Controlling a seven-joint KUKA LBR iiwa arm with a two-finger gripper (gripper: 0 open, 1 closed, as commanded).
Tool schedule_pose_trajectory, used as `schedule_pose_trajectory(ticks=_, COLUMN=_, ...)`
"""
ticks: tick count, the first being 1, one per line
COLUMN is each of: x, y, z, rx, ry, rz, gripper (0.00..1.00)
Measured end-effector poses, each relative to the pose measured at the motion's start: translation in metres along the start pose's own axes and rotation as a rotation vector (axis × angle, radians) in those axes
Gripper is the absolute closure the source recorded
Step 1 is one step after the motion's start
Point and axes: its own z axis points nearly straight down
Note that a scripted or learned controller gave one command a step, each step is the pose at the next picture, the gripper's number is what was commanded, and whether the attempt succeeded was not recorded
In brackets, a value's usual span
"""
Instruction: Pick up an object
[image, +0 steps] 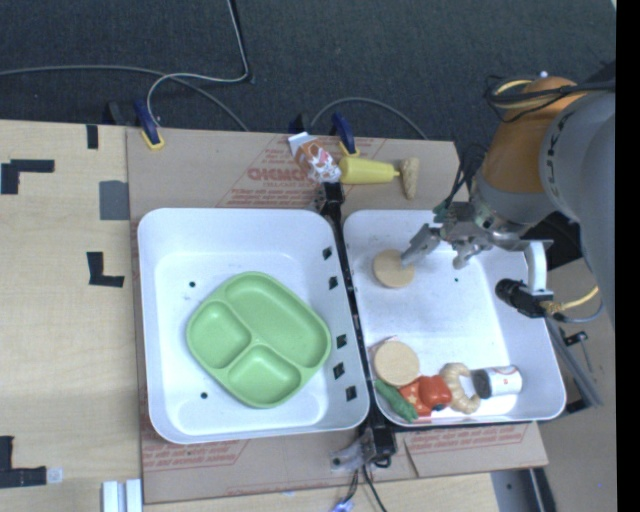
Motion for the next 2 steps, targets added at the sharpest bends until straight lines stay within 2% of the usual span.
schedule_pose_trajectory(ticks=1, x=0.0303, y=0.0197, z=0.0748, rx=-0.004, ry=-0.001, rz=-0.001, gripper=0.0)
schedule_pose_trajectory(ticks=2, x=0.0305, y=0.0188, z=0.0665, rx=-0.001, ry=-0.001, rz=-0.001, gripper=1.0)
